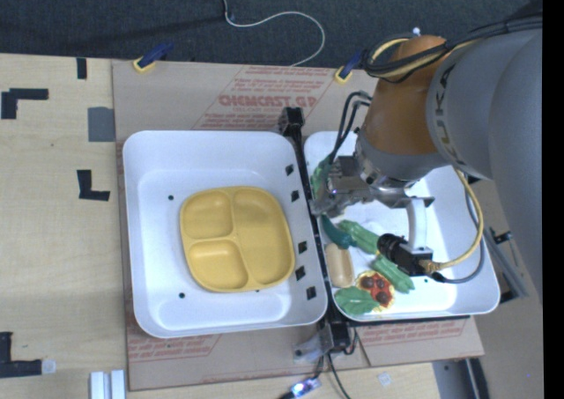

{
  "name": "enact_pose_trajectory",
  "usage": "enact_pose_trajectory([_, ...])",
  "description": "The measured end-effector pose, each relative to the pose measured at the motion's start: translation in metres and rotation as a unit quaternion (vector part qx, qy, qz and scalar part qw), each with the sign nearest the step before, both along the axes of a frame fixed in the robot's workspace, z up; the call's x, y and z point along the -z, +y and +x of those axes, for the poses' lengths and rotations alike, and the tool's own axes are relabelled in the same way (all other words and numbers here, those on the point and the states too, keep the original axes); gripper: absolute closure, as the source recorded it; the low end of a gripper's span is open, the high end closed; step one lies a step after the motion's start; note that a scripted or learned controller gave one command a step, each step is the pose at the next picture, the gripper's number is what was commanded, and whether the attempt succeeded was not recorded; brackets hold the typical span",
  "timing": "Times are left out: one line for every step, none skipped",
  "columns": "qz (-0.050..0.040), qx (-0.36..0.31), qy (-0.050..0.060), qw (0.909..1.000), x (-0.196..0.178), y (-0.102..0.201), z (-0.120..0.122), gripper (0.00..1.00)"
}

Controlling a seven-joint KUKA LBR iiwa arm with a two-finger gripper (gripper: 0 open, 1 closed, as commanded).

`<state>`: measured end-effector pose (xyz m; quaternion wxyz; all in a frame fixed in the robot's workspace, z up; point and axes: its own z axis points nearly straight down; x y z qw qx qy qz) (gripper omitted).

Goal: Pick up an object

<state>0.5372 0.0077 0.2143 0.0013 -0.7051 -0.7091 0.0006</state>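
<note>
The grey arm with the orange band (401,115) is reaching in from the right and hanging over the right-hand shallow white bin (458,300). Its two-finger gripper (328,196) is sitting low at the bin's left wall, close to the divider between the two bins. The wrist body is covering the tips, so the state of the end effector cannot be told, and nothing is visibly being held.

Judgement: the approach or descent step is in hand; the lift is not yet made. The candidate objects are lying just below the gripper in the camera view: a long green plastic piece (355,233), a tan bread-like piece (339,265) just beside it, a small red and orange toy item (377,286), and a flat green leaf-like piece (354,302) near the front wall. They are crowding each other, some touching. The next move is calling for settling on one item, likely the long green piece, and closing squarely across it without catching the bin wall or a neighbour.

The left-hand shallow white bin (150,212) is holding a yellow plastic divided tray (236,237), lying flat near its middle, its three compartments bare.
</note>
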Motion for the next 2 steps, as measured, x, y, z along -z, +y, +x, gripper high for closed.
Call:
enact_pose_trajectory([-0.0001, 0.000, -0.001, 1.0000, -0.0070, 0.0277, 0.0159, 1.00])
enact_pose_trajectory([-0.0012, 0.003, 0.000, 1.0000, -0.0028, 0.0252, 0.0066, 1.00])
